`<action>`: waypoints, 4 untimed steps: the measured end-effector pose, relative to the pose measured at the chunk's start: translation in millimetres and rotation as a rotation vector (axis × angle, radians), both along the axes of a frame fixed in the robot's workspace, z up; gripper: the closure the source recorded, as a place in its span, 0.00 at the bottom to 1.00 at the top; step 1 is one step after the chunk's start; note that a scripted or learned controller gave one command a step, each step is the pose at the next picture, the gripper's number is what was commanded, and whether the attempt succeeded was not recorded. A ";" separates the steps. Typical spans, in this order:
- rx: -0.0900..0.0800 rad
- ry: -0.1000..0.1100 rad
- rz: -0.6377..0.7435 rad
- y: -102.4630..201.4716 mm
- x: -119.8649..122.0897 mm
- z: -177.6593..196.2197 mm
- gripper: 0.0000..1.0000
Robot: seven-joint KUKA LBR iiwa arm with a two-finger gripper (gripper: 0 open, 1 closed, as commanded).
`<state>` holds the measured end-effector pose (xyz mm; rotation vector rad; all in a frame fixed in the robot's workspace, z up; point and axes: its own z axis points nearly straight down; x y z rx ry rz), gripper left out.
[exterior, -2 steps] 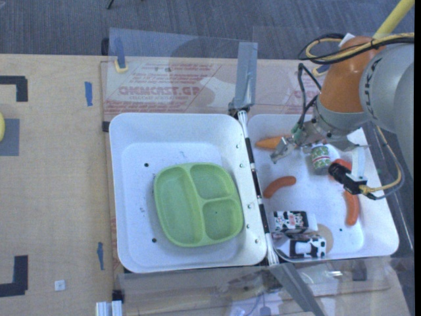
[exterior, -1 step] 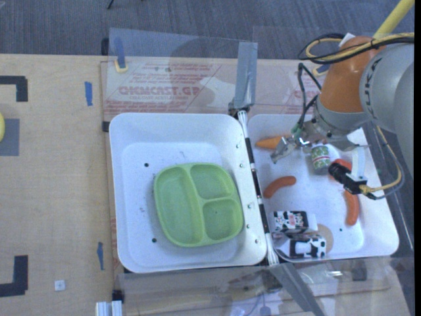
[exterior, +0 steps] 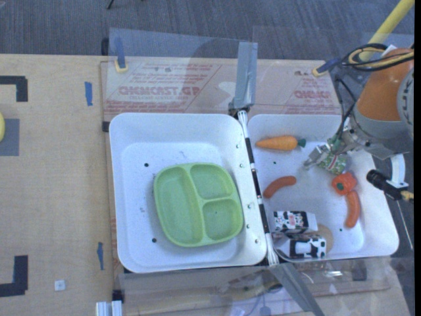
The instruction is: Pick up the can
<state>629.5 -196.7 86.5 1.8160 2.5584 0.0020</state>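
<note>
Silvery gripper of mine (exterior: 325, 158) sits low in the right white bin (exterior: 388, 242), and I cannot tell whether it is wide or narrow; the black-and-white cow-patterned can (exterior: 306, 247) lies well apart at the bin's near edge, just beside a matching patterned carton (exterior: 294, 220), with a reddish-brown sausage (exterior: 279, 186) farther back

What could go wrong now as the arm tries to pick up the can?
1. The gripper hovers in the right bin, where no plain can is clear; it may grab the wrong thing.
2. The carrot and tomato lie close and may get knocked.
3. The cow-print items sit near the bin's edge, awkward to reach.
</note>
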 end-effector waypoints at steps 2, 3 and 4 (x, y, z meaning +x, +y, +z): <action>-0.001 -0.002 0.125 27.2 22.7 0.2 0.00; 0.008 0.001 -0.020 -6.9 -17.0 0.6 0.00; 0.004 -0.004 -0.019 -8.1 -15.6 11.8 1.00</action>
